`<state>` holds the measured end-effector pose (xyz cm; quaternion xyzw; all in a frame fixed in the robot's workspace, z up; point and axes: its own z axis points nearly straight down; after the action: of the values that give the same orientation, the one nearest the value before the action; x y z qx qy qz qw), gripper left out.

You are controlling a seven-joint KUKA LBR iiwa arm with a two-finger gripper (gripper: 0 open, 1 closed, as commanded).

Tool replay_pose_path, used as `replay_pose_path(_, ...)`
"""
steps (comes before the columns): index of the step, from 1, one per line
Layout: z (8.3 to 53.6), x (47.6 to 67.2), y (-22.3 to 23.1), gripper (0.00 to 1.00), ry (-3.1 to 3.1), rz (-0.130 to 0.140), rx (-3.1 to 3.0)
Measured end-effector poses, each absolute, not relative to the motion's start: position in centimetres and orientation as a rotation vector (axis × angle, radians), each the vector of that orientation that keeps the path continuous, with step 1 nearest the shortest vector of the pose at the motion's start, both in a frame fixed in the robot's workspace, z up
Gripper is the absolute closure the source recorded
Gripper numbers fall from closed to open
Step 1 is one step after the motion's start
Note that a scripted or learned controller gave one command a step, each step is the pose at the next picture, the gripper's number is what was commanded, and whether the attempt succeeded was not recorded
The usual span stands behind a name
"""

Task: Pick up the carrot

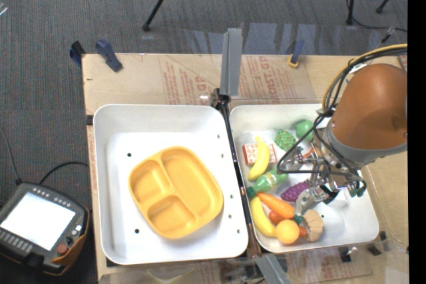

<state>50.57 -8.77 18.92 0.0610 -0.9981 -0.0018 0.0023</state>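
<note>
Step in hand, by judgement: approach, grasp not yet made. Gripper (pixel 313 195) low over right bin (pixel 363 226), fingers apart, nothing between them; tips just right of carrot's thick end. Carrot (pixel 275 205) lying on bin floor toward near-left corner, slanted, narrow end up-left, thick end down-right beside a green stub that could be its top. Next move, by judgement: short shift left and down to straddle carrot across its width, then closing; fingers best turned square to its slant. Crowding close: lower banana (pixel 261 217) alongside carrot's left, orange ball (pixel 287 231) touching or nearly touching below, tan round piece (pixel 313 228) to lower right, purple grapes (pixel 293 192) just above, green item (pixel 269 179) at upper left. Risk of pinching grapes or ball along with carrot, or nudging it under banana. Further back in same bin: upper banana (pixel 261 159), red-and-white carton (pixel 249 153), textured green fruit (pixel 285 139), smooth green fruit (pixel 304 128). Left bin (pixel 113 143) holding yellow divided plate (pixel 176 191), well apart from work. Tablet pendant (pixel 36 223) on floor at lower left, clamps (pixel 106 54) at bench's far edge.
</note>
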Motion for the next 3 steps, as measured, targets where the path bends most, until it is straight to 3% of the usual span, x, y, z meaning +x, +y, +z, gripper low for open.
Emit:
replay_pose_path(1, 8.3, 49.8, -8.0, 0.00, -3.132, -0.005, 0.039)
replay_pose_path(2, 9.6, 50.1, -7.8, 1.00, -3.140, -0.003, 0.048)
replay_pose_path(3, 25.4, 49.3, -7.6, 1.00, -3.139, 0.000, -0.313)
